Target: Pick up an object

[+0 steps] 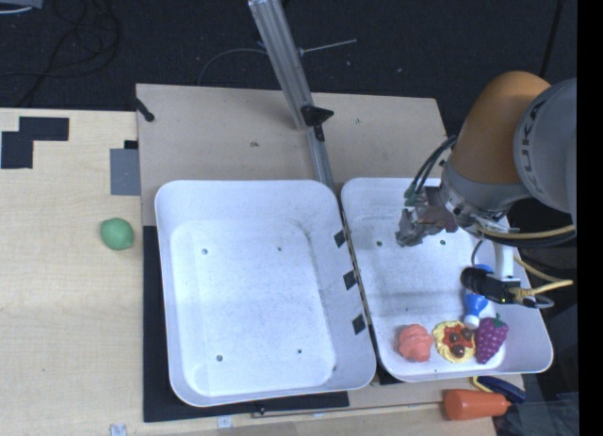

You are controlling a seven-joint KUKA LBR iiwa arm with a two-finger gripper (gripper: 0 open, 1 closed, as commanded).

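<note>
In the right bin (405, 283), along its near edge, lie a pink lumpy object (413, 342), a yellow round toy with red and dark spots (454, 341), a purple bunch of grapes (491, 337) and a small blue and white object (474, 306). My gripper (411, 231) hangs over the upper middle of this bin, well apart from those objects. Nothing shows between its fingers.
The left bin (179, 201) stands beside the right one. A green ball (118, 234) rests on the bench far left. An orange carrot-like toy (476, 404) lies outside the right bin's near edge. A metal rail (287, 57) slants in from the back.
</note>
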